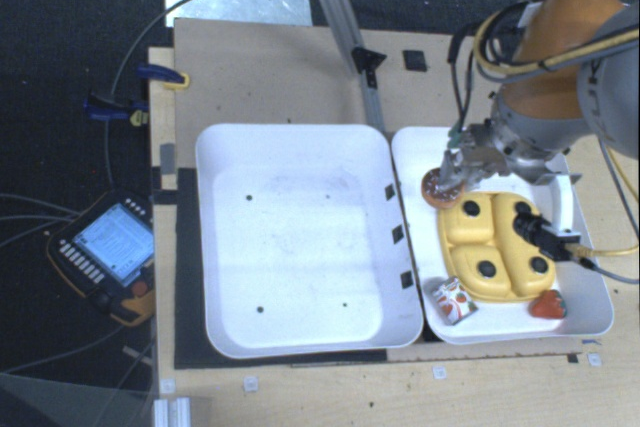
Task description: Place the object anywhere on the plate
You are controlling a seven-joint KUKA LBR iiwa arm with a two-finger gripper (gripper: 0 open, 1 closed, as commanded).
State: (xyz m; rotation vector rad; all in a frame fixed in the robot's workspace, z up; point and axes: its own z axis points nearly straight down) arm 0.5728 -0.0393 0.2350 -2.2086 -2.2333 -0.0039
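Hand point(452, 170): one, two-fingered, on the grey arm point(560, 85) that reaches in from the right; it hangs over the upper left part of the right bin point(600, 310). Fingers blurred against the wrist; whether they are apart or closed, and whether anything sits between them, cannot be told.

Camera view, right bin:
- Donut point(438, 190), one, small, brown and pink, taken as the object to place. It lies directly under the fingertips, touching or nearly so; contact cannot be confirmed. Round, no long axis.
- Plate point(495, 250), one, yellow, divided into compartments, with dark spots on it. It sits just beside the donut, down and to the right. The coming move is judged a short carry in that direction.
- Can point(452, 301), one, small, red and white, at the plate's lower left corner.
- Strawberry point(547, 305), one, red, at the plate's lower right.

Camera view, left bin point(230, 315): one, white, side by side with the right bin on the surface point(270, 75).
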